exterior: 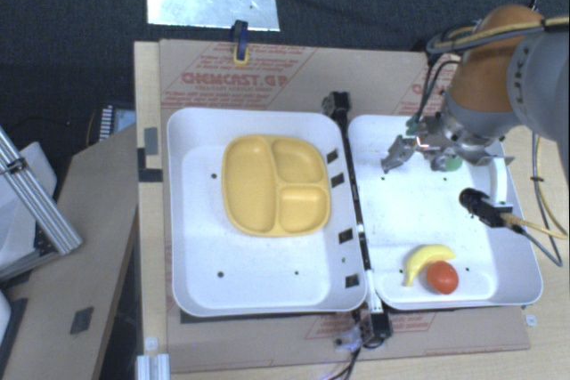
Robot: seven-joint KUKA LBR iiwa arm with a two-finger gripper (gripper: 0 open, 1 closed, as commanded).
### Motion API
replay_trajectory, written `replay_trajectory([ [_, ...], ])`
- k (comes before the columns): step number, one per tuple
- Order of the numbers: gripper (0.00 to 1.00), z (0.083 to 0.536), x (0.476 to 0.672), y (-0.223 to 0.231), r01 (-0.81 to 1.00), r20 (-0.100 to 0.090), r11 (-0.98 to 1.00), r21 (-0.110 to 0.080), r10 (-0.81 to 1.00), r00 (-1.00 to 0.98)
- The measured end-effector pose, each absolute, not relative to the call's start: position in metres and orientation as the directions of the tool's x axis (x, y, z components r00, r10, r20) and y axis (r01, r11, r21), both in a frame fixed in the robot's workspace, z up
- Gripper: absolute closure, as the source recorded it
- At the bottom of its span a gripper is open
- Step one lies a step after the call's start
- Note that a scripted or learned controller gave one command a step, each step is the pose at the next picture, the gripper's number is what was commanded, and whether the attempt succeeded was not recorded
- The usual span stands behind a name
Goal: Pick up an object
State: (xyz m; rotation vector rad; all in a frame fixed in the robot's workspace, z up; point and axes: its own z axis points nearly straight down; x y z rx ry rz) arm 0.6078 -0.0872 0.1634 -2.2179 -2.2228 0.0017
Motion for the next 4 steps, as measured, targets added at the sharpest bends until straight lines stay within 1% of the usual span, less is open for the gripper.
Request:
replay_trajectory([
  [1, 0.0, 0.118, 0.616, -0.084, 1.0, 0.0, 0.005, -0.001, 1.0, -0.005],
  [2, 0.0, 0.083, 0.616, -0.084, 1.0, 0.0, 0.001, -0.001, 1.0, -0.001],
  [3, 1.0, 0.095, 0.617, -0.084, 1.0, -0.001, 0.0, 0.003, 1.0, 0.0],
  [4, 1.0, 0.147, 0.625, -0.092, 1.0, -0.001, -0.001, 0.007, 1.0, 0.001],
])
